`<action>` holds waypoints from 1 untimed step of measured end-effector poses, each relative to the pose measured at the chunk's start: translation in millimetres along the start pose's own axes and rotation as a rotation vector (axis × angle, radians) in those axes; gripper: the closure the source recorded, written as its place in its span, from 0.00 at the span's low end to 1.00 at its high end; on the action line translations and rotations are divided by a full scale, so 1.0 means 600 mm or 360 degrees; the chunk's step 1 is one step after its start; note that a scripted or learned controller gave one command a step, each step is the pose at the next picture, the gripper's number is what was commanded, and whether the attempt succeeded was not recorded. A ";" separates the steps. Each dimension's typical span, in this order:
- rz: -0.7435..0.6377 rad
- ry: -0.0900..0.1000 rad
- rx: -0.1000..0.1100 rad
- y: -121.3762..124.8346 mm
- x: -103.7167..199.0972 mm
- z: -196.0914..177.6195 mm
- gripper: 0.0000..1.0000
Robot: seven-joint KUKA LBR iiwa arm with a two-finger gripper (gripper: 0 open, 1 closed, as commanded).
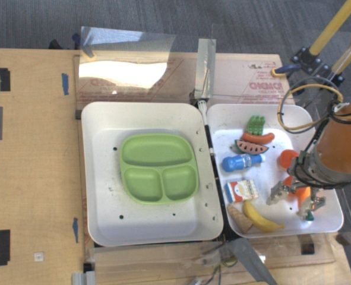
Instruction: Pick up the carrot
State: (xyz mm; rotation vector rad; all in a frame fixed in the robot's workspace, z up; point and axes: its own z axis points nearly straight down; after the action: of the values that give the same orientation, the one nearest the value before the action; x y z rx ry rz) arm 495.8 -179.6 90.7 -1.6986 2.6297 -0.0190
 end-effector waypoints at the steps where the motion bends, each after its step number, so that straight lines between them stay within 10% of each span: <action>1: -0.0387 -0.0007 0.0001 0.013 0.011 0.000 0.00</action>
State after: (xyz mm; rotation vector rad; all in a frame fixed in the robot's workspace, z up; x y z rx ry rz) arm 485.9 -182.1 90.4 -2.0033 2.4025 -0.0184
